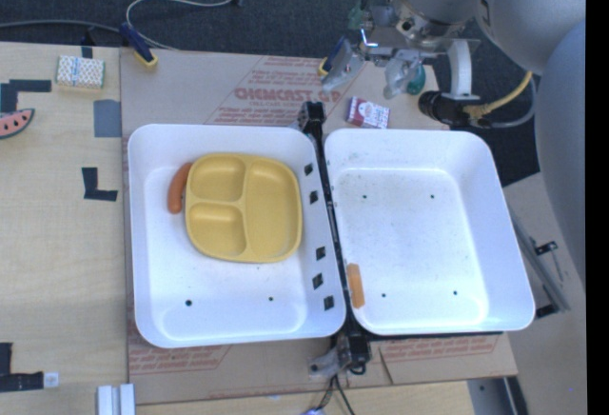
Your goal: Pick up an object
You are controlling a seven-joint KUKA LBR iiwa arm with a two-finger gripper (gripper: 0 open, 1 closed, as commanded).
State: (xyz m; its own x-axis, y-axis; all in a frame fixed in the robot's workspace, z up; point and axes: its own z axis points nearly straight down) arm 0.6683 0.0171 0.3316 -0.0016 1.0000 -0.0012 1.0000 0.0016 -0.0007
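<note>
**Kid:** Where is your gripper?

**Me:** My gripper [379, 64] is up high, past the far edge of the two bins, over the brown board. Its two fingers are spread apart. Nothing is between them.

**Kid:** What can you pick up?

**Me:** A yellow plate [244, 207] lies flat in the left bin [157, 313], toward its far side. It has three parts. A hot dog [176, 189] lies touching the plate's left edge. A carrot [355, 285] sits in the right bin [476, 304], tight against its left wall, near the front corner.

**Kid:** Is your gripper close to them?

**Me:** No. It is well apart from all three.

**Kid:** What is that small red thing?

**Me:** A little packet [366, 112] on the board, just beyond the right bin's far edge, below my gripper.
</note>
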